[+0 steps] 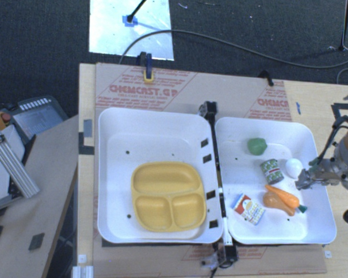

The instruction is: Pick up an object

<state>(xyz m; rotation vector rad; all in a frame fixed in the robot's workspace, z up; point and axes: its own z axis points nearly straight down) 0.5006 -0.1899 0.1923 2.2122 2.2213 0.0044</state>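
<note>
Gripper (306, 180) at 3 o'clock of right bin (317, 228), finger state indeterminate. Positioned just above carrot (282, 198). Nothing lifted; grasp pending.

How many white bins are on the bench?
2. The left bin holds a yellow divided tray; the right bin holds the small objects, beside the hand.

right bin's got a green ball (256, 146), small can (271, 171), white egg (293, 167), carrot (282, 197) lying flat, and a snack packet (249, 208)
</note>
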